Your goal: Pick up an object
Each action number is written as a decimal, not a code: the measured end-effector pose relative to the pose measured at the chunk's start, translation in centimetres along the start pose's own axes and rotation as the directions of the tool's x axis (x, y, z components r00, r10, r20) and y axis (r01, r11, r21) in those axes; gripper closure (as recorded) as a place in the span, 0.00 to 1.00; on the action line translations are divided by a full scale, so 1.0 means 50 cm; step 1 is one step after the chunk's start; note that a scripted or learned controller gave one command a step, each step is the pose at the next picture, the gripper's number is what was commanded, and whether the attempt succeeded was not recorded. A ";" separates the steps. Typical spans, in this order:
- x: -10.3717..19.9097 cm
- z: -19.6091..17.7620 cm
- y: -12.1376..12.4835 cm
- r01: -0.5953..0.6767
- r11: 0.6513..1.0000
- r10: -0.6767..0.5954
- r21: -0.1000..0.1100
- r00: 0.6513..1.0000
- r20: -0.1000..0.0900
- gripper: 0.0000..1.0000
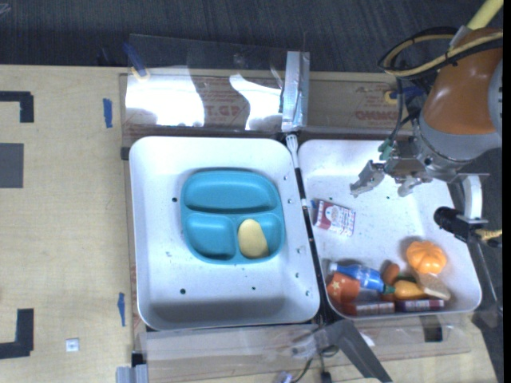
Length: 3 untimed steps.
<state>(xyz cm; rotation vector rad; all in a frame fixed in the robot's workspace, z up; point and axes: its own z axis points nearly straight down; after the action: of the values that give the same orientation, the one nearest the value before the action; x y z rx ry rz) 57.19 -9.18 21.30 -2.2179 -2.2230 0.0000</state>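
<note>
Two white bins sit side by side on the bench. The left bin (152, 238) holds a blue divided tray (227, 210), and a yellow lemon-shaped piece (253, 238) lies in the tray's lower right compartment. The right bin (335, 158) holds the loose things: a small white carton with red print (334, 217) lies flat near the bin's left wall, well apart from the rest, and along the near edge a cluster crowds together, with a red and blue bottle (355, 280), a small orange pumpkin (425, 255), a brown piece (390, 270), an orange piece (408, 289) and a dark bar (399, 304) touching or just beside one another.

The arm (463, 94), grey with its orange band, reaches in from the right over the upper part of the right bin. Its gripper (386, 179) hangs above bare bin floor, up and to the right of the carton, with its fingers spread apart and nothing between them. No thing in the bin touches it.
</note>
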 end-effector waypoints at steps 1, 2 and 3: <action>0.149 0.060 0.024 -0.103 0.995 0.103 0.003 0.995 -0.001 0.00; 0.019 0.058 -0.104 -0.136 0.991 0.136 0.001 0.991 0.002 0.00; -0.042 0.251 -0.181 -0.144 0.990 0.144 -0.007 0.990 0.000 0.00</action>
<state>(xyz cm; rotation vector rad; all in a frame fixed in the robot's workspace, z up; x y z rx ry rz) 48.13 -11.30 8.76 -2.3765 -2.0615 -0.0073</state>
